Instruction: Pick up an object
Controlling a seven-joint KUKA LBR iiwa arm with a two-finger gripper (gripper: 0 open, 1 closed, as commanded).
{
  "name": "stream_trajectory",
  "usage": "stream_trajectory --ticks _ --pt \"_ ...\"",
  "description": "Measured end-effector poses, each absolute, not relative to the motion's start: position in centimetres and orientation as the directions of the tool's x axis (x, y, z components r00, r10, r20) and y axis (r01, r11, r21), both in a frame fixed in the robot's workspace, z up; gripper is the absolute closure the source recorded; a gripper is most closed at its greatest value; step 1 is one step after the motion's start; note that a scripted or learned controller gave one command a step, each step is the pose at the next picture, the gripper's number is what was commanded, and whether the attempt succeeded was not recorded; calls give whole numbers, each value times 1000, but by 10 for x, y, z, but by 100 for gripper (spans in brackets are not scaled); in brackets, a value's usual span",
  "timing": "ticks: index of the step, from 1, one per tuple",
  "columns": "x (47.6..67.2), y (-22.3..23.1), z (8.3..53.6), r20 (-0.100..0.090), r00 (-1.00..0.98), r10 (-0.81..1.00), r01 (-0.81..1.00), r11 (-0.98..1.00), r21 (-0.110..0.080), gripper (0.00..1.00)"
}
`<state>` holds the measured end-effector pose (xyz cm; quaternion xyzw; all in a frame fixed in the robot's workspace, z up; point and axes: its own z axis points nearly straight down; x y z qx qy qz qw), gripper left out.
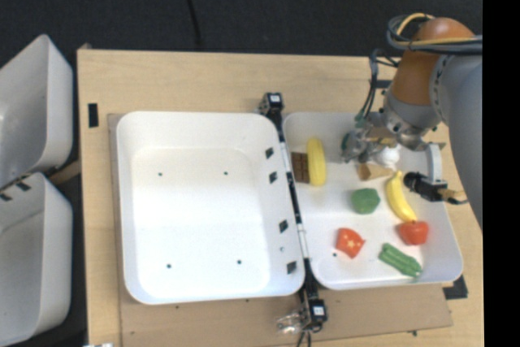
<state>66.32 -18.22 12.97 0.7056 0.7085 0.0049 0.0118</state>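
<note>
My gripper (367,149) hangs low over the far part of the right bin (443,252), near its back wall. Just below it lie a small brown piece (374,171) and a small white thing (391,156); I cannot tell whether the gripper touches either. A banana (399,197) and a green pepper-like piece (365,200) lie a little nearer the front. To the gripper's left, a yellow rounded piece (315,161) rests beside a brown block (299,166) against the bin's left wall.
Toward the front of the right bin lie a red-orange piece (349,242), a red tomato-like piece (413,232) and a long green vegetable (400,260). The left bin (130,175) stands alongside, its rim meeting the right bin's.
</note>
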Motion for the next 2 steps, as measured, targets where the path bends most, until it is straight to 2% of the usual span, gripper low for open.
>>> stream_trajectory --ticks 1,2 --pt "688 -145 174 0 -4 1000 1000 4 -16 100" --pt "691 -165 210 -3 1 1000 1000 -1 7 100"
